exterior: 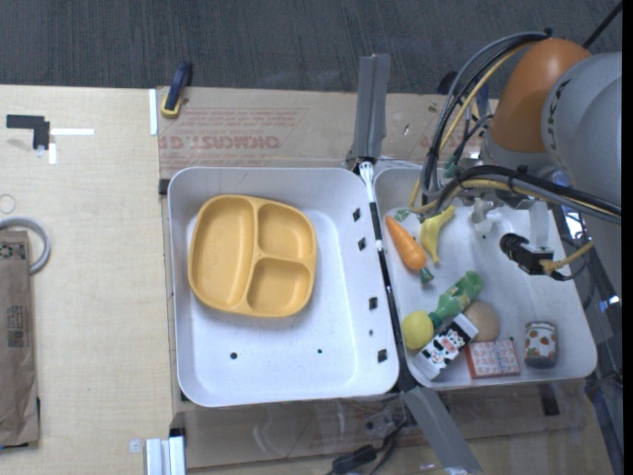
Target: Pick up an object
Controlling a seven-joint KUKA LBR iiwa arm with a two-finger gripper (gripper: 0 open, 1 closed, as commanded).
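My gripper (484, 214) hangs over the back of the right bin (579, 359), just right of a yellow banana (435, 232) and an orange carrot (406, 243). Nearer the front lie a green toy (458, 296), a yellow lemon (417, 329), a brown round object (484, 319), a black-and-white carton (444, 348), a red box (493, 358) and a small can (540, 344). I see nothing held by the gripper.
The left bin (198, 364) holds a yellow divided plate (252, 255). A grey divider post (372, 107) stands between the bins at the back. Cables loop from the arm (554, 97) over the right bin's far side. A brown bag (15, 334) lies on the bench at far left.
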